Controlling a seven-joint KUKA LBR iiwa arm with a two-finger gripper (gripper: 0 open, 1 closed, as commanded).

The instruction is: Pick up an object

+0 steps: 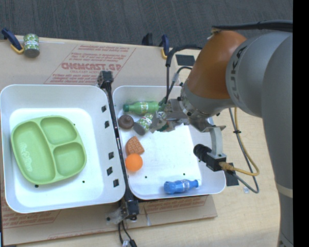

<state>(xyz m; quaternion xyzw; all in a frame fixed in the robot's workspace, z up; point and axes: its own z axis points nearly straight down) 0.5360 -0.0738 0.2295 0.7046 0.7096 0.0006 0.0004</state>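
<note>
Camera view shows the desk (51, 66) from above, with two shallow white bins side by side. The left bin (10, 189) holds one thing, a light green divided plate (48, 149) with three compartments, lying flat a little left of the bin's middle.

The right bin (211, 187) holds several small things. Along its upper wall lies a green bottle (140, 107) on its side. Just below it, near the left wall, sits a small brown round object (126, 121), and next to that a crumpled silvery-green item (145, 122) (I cannot tell what it is). Lower on the left side lies a tan, waffle-like piece (135, 146), and touching it from below is an orange ball (134, 162). Near the bottom wall lies a blue bottle (181, 186) on its side, well apart from the others.

The arm (221, 71) reaches in from the right of the frame, and its pincer (162, 121) is low in the upper part of the right bin, just beside the crumpled item and the green bottle. Whether the pincer is released or clenched, I cannot tell.
</note>
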